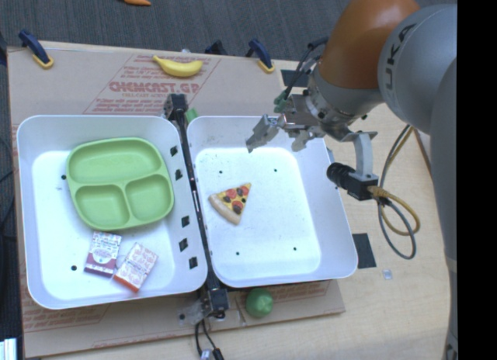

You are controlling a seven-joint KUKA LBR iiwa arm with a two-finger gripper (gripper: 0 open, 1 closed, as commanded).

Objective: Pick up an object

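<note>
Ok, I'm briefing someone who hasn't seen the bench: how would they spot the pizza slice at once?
Look at the right bin of the two white bins. The pizza slice lies on its floor near the left wall, by the black divider. It is a small toy wedge with a tan crust and red topping, lying alone there; the green tray and two packets lie in the left bin.
</note>
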